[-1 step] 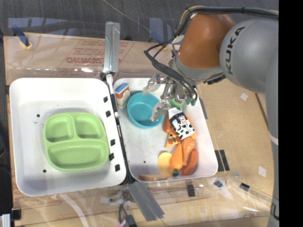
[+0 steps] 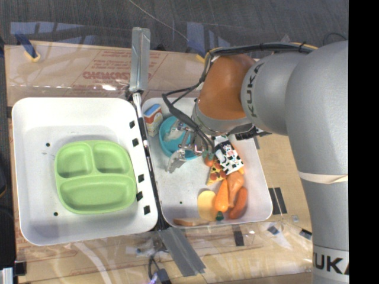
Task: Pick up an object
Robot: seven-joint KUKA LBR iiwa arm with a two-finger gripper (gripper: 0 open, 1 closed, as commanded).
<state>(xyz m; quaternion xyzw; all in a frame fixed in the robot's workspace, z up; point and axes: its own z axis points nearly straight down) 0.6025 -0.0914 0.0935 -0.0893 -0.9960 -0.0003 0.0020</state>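
Claw [image 2: 179, 152] over blue bowl [image 2: 173, 136], arm [image 2: 284, 93] lettered "KUKA"

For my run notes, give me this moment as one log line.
arm: over right bin | gripper: low by blue bowl | toy carrot: lying in bin | green tray: left bin

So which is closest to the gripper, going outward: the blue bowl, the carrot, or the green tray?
1. Blue bowl: right beside the gripper, in the right bin.
2. Carrot: further toward the right bin's near corner.
3. Green tray: farthest, over in the left bin.
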